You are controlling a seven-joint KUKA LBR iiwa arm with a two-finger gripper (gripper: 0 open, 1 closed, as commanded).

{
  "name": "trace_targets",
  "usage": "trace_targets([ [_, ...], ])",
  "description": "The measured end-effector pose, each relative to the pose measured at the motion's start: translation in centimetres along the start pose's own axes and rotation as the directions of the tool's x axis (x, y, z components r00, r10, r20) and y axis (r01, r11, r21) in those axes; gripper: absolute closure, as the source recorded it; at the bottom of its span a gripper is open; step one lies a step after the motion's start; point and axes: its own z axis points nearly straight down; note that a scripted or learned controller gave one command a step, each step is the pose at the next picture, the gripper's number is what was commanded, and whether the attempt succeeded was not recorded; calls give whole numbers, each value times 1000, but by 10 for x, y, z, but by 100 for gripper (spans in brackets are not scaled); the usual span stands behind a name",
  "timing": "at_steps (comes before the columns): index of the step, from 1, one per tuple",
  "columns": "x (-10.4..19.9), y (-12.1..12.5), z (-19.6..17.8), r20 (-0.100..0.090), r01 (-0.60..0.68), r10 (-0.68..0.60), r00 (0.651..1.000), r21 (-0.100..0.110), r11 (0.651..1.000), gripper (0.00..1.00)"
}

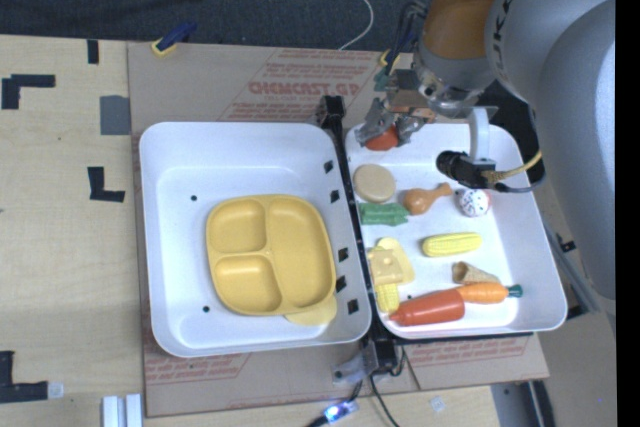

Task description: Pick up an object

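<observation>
— Camera view: how is the arm [540, 25] sitting?

— It is reaching in from the right, its gripper [388, 130] hanging low over the right bin's [535, 255] far left corner, just above a red object [382, 141].

— Holding it?

— I cannot tell; the wrist is hiding the grip.

— Around it?

— The bins are resting on cardboard [270, 80]; a yellow tray [268, 251] is lying in the left bin [170, 235].
</observation>
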Motion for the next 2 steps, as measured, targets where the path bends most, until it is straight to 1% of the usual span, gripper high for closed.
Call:
trace_targets([
  [1, -5, -8, 5, 1, -1, 1, 1000, 2, 1000, 100],
  [2, -8, -9, -16, 0, -1, 1, 1000, -1, 1000, 100],
])
